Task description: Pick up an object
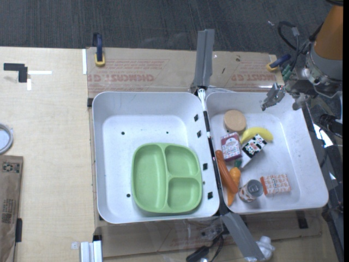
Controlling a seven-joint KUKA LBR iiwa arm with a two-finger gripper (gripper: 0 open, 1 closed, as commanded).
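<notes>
You have the gripper [283,94] up at the far right corner of the right bin [302,146], hanging above the rim with nothing between its fingers; whether the jaws are spread or closed you cannot tell from this slant, so do not count on either. The pickable things all lie nearer and to the left of it: a round tan disc [235,120] sits closest, then the banana [257,134] just beside a small black-and-white carton [254,146], with a red-labelled packet [230,147] to their left. Nearer still, an orange carrot [228,177] lies along the bin's left wall, a small can [251,190] rests beside it, and a pink wrapped packet [276,185] lies to the can's right. The main risk, as I judge it, is the crowding: the banana, carton and red packet touch or nearly touch, so a descent there may land a finger on a neighbour and push things aside instead of closing round one. The carrot hugs the wall, which leaves little room for a finger on that side. The flat packets may be hard to get under. The tan disc or the can look the better-separated targets. The green divided plate [166,177] in the left bin [109,146] is well apart and out of play.
</notes>
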